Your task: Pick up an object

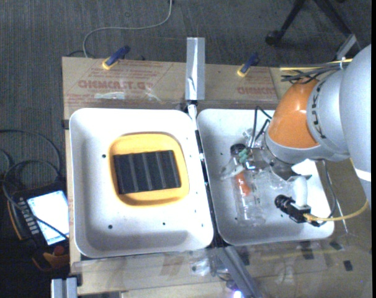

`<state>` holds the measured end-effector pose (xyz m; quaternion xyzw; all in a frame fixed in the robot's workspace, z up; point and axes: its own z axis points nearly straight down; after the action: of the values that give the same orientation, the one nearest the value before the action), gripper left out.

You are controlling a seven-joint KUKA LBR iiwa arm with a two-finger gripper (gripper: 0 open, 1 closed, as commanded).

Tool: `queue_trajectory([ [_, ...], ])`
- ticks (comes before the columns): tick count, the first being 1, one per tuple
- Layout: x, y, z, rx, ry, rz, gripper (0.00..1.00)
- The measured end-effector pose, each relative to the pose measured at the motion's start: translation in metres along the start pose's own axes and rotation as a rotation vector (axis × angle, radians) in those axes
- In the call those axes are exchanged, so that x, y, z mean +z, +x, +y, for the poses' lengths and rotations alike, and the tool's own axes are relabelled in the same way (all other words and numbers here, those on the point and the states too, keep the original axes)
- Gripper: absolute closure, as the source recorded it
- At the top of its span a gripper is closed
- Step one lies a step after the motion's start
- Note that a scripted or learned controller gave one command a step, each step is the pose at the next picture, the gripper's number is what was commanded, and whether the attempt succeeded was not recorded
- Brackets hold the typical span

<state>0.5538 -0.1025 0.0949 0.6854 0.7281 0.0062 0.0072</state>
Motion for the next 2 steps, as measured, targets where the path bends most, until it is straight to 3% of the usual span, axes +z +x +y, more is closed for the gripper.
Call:
queue_trajectory([
  [1, 0.001, -0.016, 0.043, -0.013, -0.002, -0.002, 0.0],
  [2, 0.003, -0.022, 0.07, -0.046, 0.036, 0.007, 0.0],
])
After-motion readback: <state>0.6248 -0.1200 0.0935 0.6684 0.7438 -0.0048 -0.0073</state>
